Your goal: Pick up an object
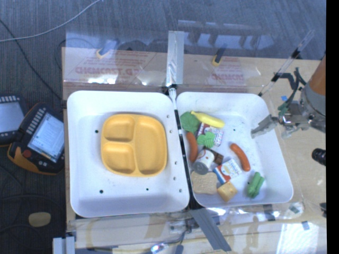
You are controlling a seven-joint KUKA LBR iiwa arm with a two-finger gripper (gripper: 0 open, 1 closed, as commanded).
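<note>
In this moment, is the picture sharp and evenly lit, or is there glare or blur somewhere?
Camera view: overall soft, small toys in the right bin lack detail; the white bins look bright, nearly washed out; glare on the clear plastic sheet behind them; the gripper at the right is slightly blurred.

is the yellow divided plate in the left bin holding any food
Empty. The yellow divided plate shows three bare compartments; the toy food lies in the right bin.

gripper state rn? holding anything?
Gripper: over the right bin's right edge, nothing visibly between its fingers; whether it is open or closed cannot be told from this view.
</note>
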